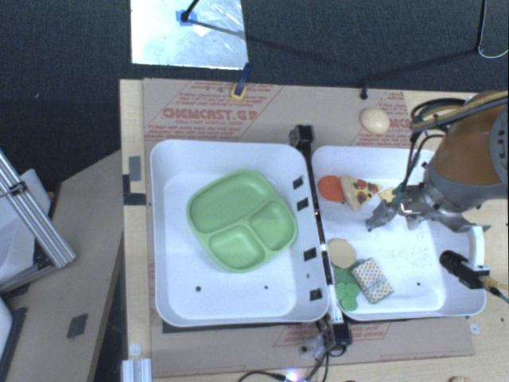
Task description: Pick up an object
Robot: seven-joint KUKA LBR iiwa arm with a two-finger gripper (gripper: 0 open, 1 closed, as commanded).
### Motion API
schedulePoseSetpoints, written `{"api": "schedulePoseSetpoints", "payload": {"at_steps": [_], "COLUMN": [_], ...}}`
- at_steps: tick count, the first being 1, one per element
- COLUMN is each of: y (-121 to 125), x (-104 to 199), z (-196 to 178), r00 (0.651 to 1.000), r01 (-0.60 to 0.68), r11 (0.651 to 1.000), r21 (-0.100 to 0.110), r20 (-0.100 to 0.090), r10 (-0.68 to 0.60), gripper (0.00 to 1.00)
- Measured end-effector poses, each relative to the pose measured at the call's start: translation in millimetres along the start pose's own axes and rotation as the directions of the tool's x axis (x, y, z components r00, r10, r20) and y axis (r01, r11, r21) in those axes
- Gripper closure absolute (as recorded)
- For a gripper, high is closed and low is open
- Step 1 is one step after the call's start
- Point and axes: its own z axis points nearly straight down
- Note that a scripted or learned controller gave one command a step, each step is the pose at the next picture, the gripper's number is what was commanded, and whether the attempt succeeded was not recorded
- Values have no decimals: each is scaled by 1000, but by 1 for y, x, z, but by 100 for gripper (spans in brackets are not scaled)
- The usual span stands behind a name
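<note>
The right bin (413,301) holds a red disc (330,187), a pizza slice (360,191), a beige round piece (342,252), green round pieces (346,287) and a small patterned packet (372,281). My gripper (395,217) hangs over the middle of this bin, just right of the pizza slice and above the packet. Its two fingers stand apart, open, with nothing between them. A small yellow bit (387,193) lies by the pizza slice, partly hidden by the wrist.
The left bin (171,213) bears a green divided plate (241,220). A beige egg-shaped object (374,119) lies on the cardboard behind the right bin. Black clips run along the divider (312,213) between the bins. Cables hang at the right.
</note>
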Motion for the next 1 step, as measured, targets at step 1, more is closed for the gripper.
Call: {"api": "schedulePoseSetpoints", "payload": {"at_steps": [1], "y": [-1], "x": [3], "z": [63], "r00": [1000], "r01": [0], "r11": [1000], "r21": [0], "r20": [0], "r10": [0], "gripper": [0]}}
